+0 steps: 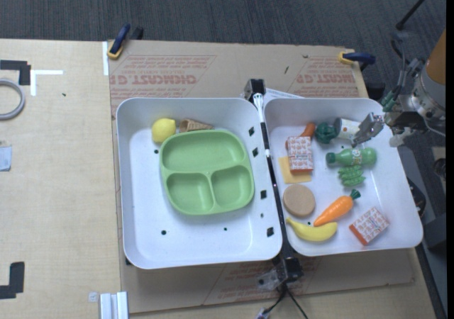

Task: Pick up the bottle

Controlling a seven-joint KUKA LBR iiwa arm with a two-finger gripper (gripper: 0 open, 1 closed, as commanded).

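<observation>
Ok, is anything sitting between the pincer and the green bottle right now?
Nothing visible. The pincer hangs just above the green bottle in the right bin, with only bare bin floor between them. The nearest neighbours are a green leafy toy beside the bottle and a dark green one.

My bench is pale wood, with a brown cardboard sheet spread across it. Two white bins sit on that sheet, touching side by side: the left bin and the right bin. Blue clamps pinch the cardboard's far corners.
</observation>
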